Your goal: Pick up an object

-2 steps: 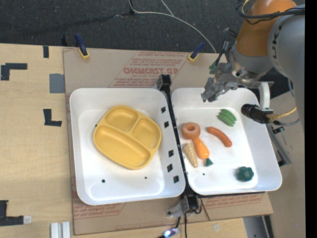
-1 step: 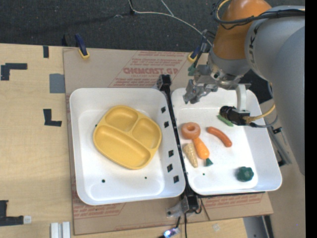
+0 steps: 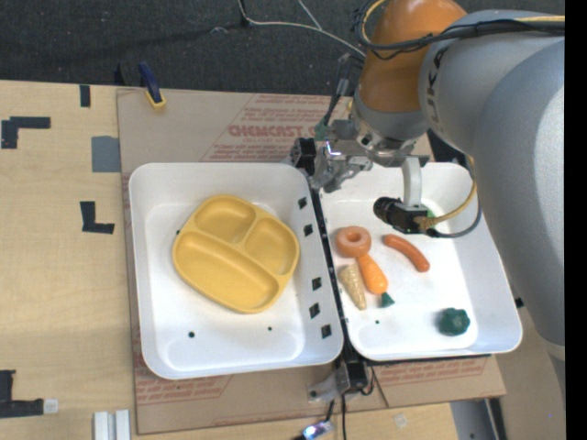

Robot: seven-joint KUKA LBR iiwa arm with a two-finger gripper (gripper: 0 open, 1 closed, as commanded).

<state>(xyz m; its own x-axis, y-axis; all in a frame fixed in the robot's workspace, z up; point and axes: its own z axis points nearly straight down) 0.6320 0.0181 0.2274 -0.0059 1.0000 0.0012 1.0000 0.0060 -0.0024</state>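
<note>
Camera view: gripper (image 3: 327, 163) hovers upper centre, grip state unreadable; carrot (image 3: 371, 271) and sausage (image 3: 406, 252) lie unlifted, pick pending.

Grey arm (image 3: 500, 90) in from the right, end effector (image 3: 325, 170) low.

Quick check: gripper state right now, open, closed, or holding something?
Gripper: cannot be told from this view; it hangs by the far left corner of the right bin.

Yellow tray (image 3: 237, 250); orange carrot (image 3: 371, 271); red sausage (image 3: 406, 252); green lump (image 3: 452, 320); white bins (image 3: 229, 337).
</note>
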